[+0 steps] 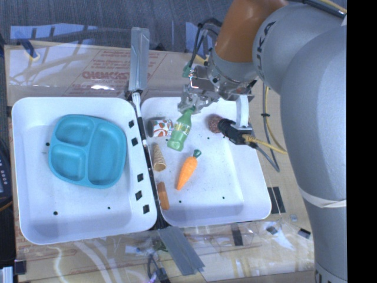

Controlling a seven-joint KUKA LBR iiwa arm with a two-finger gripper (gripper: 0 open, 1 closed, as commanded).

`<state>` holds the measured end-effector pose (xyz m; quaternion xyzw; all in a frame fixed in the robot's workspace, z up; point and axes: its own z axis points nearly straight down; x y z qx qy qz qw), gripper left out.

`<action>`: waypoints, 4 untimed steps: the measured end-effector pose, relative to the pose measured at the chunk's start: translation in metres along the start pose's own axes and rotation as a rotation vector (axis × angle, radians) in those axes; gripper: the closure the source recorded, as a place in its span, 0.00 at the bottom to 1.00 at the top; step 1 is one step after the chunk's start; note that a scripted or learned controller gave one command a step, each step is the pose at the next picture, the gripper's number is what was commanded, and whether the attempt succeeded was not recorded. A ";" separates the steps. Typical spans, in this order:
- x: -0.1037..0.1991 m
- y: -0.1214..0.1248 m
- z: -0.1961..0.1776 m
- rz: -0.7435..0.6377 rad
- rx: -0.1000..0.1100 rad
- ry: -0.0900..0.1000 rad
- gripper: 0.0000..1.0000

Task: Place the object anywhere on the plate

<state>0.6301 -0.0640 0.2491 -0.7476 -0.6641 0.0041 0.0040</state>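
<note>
The green bottle [180, 131] hangs over the far part of the right bin [247, 181], near the wall that this bin shares with the left one. Its long axis runs at a slant: the narrow neck points up and away toward the gripper [189, 106], and the wider base points down toward the near-left, in the direction of the carrot [187, 170]. The bottle is tilted, not upright, and its neck sits between the metal fingers, which are closed on it.

The arm [294, 69] comes in from the right and bends down over the right bin. The orange band [247, 25] is just above the wrist, and the wrist turns down and to the left, so the gripper is over the far-left corner of this bin.

On the floor of the right bin I see the carrot, which lies at a slant with its green top toward the far-right. A cone-shaped brown thing [159, 156] lies beside the dividing wall, and a small orange-brown piece [162, 196] lies nearer to me along the same wall. A small printed can [161, 127] lies just left of the bottle, and a dark round thing [214, 123] is to its right.

The blue plate [88, 150], with three compartments, rests in the left bin [35, 205], well apart from the bottle.
</note>
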 end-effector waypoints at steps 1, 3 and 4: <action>0.044 -0.019 0.052 -0.035 -0.001 -0.001 1.00; 0.200 -0.025 0.116 -0.179 -0.002 -0.003 1.00; 0.200 -0.024 0.115 -0.178 -0.004 -0.003 0.00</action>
